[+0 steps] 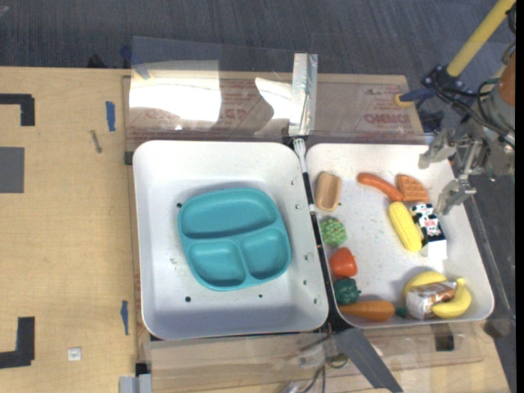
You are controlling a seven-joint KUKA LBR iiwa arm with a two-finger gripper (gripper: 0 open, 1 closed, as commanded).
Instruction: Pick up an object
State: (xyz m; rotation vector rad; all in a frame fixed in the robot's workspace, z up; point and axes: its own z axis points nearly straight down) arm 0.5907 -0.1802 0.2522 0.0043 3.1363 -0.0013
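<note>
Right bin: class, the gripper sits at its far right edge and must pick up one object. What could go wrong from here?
1. The corn, black-and-white carton and waffle lie packed together, so the gripper may nudge or catch two at once.
2. The gripper sits close to the right bin wall and could clip it when descending.
3. The banana rests in the near corner, leaving little room.

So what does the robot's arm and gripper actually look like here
At the right edge over the right bin, the gripper is a small assembly of pale grey metal parts with thin silvery fingers. Above it sit dark clamps and black cabling. A sliver of orange band shows at the frame edge. It is too blurred for markings.
</note>
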